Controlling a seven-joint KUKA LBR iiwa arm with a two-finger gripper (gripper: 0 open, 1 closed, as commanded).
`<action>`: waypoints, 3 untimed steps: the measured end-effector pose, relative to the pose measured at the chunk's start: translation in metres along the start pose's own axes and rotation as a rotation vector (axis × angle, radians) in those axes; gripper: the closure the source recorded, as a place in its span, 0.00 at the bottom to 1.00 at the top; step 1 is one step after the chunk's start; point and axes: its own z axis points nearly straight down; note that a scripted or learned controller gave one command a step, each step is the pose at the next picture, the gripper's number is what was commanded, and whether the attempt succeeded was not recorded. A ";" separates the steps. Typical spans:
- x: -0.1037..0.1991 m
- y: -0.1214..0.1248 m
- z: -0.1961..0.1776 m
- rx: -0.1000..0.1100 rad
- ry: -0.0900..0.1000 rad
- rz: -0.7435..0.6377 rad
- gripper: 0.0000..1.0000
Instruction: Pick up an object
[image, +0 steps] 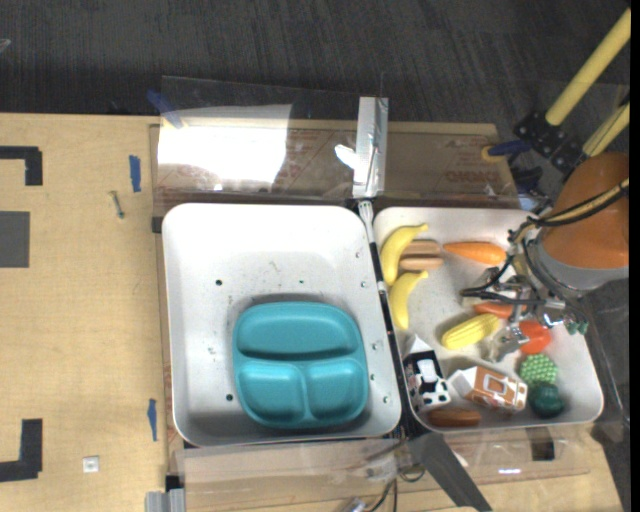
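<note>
The right bin (441, 288) holds several toy foods. Two yellow bananas (400, 245) lie along its left wall with a hot dog (421, 258) between them. An orange carrot (476, 253) rests at the back and a yellow corn cob (467, 331) in the middle. My gripper (508, 312) hangs low over the bin's right half, just right of the corn and above a red-orange piece (537, 336). The grey wrist with its orange band (601, 215) hides the bin's far right corner.
A green bumpy ball (540, 368), a dark green lump (547, 402), an orange-and-white box (497, 389), a black-and-white toy (428, 379) and a brown sausage (455, 417) crowd the right bin's front. A teal divided tray (298, 362) lies in the left bin (200, 250).
</note>
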 end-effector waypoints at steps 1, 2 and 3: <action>0.017 0.015 -0.001 0.002 -0.001 -0.009 0.00; 0.036 0.037 -0.001 0.003 -0.003 -0.014 0.00; 0.056 0.039 -0.007 0.012 -0.032 -0.019 0.00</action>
